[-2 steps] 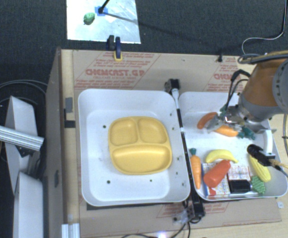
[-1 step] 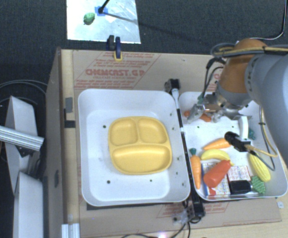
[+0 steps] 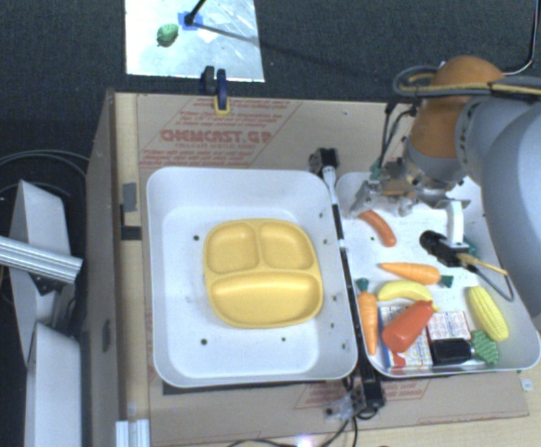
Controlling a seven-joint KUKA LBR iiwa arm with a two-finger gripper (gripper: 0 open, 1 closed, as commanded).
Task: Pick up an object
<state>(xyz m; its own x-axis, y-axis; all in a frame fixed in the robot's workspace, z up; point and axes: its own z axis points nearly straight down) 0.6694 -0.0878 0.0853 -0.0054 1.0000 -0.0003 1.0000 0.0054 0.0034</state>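
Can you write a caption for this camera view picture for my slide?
Robot gripper above a toy sausage in the right bin; yellow plate in the left bin.

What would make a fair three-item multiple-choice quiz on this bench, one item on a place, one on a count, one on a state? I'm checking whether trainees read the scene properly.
1. Where does the yellow divided plate lie?
A. In the left bin
B. In the right bin
C. On the cardboard behind the bins

2. How many orange carrots lie in the right bin?
A. One
B. Two
C. Four

3. How does the corn cob stand?
A. Upright on its end
B. Lying flat in the bin
C. Hanging from the arm

Key: 1 A, the plate sits mid-floor in the left bin. 2 B, one carrot lies crosswise, another runs along the bin's left wall. 3 B, the cob rests on its side near the right wall.
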